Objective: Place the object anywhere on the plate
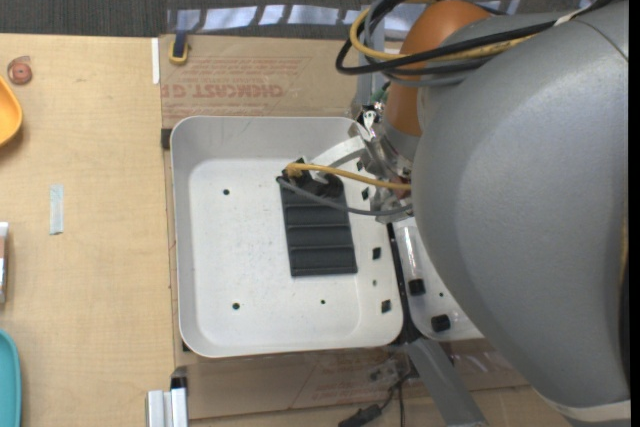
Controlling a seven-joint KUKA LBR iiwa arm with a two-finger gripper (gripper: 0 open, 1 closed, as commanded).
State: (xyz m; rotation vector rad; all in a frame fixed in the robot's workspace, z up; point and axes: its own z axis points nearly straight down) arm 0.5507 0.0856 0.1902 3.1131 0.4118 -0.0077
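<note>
My gripper [320,233] shows from above as a black ribbed block. It hangs over the right-centre of the left white bin [205,215]. A yellow cable [345,175] runs across its upper end. The bin floor around the block is bare white with a few small dark dots. My grey arm [530,205], with its orange band [440,25], covers the whole right side of the view and the bin there.
The bin rests on brown cardboard [250,85]. A wooden benchtop [90,215] lies to the left. At its left edge are an orange piece [6,120], a teal piece [5,380] and a small pink disc [19,70].
</note>
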